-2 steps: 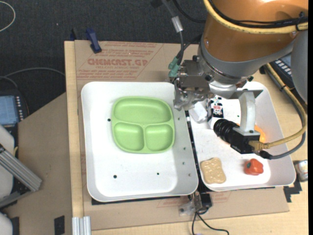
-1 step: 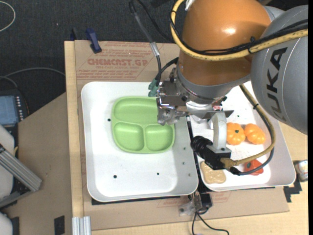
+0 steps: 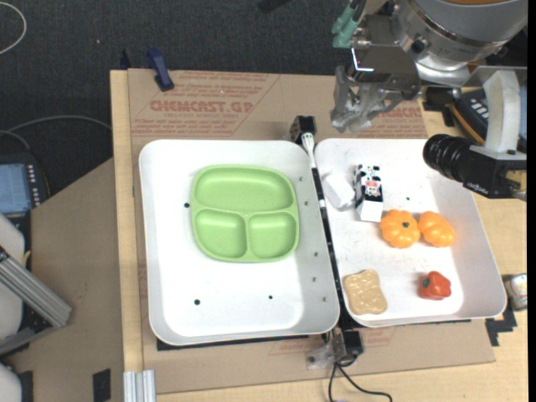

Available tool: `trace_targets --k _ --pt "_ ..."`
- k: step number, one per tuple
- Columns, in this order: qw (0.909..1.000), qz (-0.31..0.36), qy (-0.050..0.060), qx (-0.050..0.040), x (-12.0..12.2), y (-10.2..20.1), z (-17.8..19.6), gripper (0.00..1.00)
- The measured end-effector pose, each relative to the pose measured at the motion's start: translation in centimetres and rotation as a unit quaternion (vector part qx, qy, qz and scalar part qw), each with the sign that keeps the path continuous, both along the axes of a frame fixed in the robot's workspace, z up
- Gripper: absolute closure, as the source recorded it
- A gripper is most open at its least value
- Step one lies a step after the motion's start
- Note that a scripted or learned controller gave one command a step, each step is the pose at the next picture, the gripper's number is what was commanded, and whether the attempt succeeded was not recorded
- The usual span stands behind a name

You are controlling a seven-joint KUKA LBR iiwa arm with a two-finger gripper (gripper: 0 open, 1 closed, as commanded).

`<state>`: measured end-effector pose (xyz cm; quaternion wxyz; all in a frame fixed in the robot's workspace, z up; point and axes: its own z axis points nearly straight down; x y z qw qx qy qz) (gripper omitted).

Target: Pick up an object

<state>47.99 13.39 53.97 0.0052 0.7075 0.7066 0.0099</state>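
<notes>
My gripper (image 3: pixel 362 107) hangs above the right bin's (image 3: pixel 473 224) far rim, holding nothing. I see the black-and-white toy cow (image 3: pixel 368 189) near that rim, a white block (image 3: pixel 338 192) beside it, two glossy orange pumpkins (image 3: pixel 417 229) mid-bin, a beige bread slice (image 3: pixel 365 292) and red pepper (image 3: pixel 434 286) nearer me.

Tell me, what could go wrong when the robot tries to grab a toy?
The tool hangs above the right bin's far edge, so it might bump that rim coming down. The two orange pumpkins touch each other, so grabbing one could shove the other. The bread slice lies flat near the bin's wall, which likely makes it hard to pinch.
</notes>
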Motion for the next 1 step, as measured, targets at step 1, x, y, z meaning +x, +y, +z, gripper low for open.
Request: trace_targets --k 1 --pt "0.9998 0.003 0.018 -0.0055 -0.24 4.5 -13.46 1.0"
